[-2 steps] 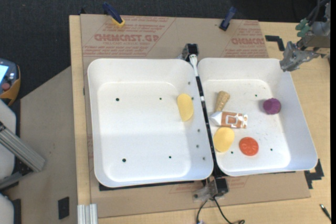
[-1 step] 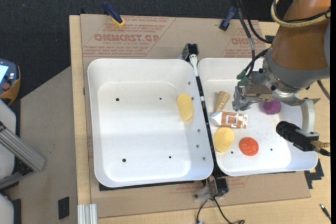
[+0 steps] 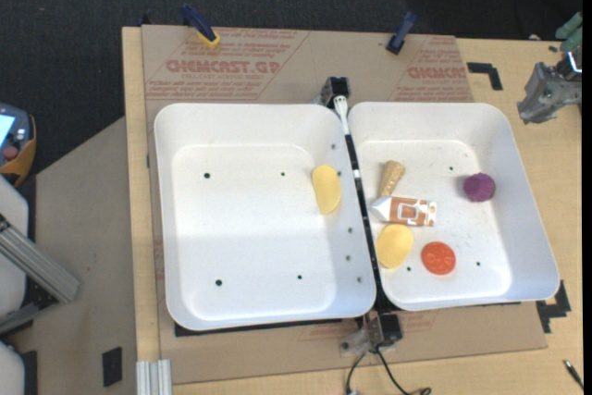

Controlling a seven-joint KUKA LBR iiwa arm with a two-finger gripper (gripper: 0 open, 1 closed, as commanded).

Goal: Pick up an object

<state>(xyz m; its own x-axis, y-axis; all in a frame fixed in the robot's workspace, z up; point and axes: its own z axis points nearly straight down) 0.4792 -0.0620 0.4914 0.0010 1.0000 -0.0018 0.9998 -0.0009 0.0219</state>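
Five objects right bin (image 3: 518, 153) | one left bin (image 3: 176, 153) | gripper (image 3: 551, 92) at edge, jaws unclear

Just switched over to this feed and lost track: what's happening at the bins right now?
Nothing is being handled at this moment. The gripper sits off past the far right corner of the right bin, away from the objects. That bin holds a purple ball, an orange disc, a yellow lemon-like piece, a white-and-orange packet and a tan cone. One yellow oval piece lies in the left bin by the divider.
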